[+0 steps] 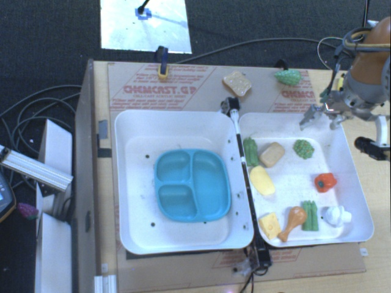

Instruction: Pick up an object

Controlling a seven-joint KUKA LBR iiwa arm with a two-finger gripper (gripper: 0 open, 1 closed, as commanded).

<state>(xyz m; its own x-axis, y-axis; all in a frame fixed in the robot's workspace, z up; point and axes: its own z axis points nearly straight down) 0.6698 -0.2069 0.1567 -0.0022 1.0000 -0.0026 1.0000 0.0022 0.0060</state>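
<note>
Gripper: the grey two-finger gripper [322, 116] hovers over the right white bin [357, 191]; jaws apart, holding nothing.
Advice: descend straight, centred on the green bumpy toy vegetable [303, 148].

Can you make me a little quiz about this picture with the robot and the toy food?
1. True or false: the blue tray sits in the left bin.
2. Which toy lies nearest the broccoli? A) tomato B) cheese C) drumstick
3. Fill the gap: the bread and the green toy lie outside the bins, on the ____.

Key: 1 true. 2 A. 3 cardboard.
</note>
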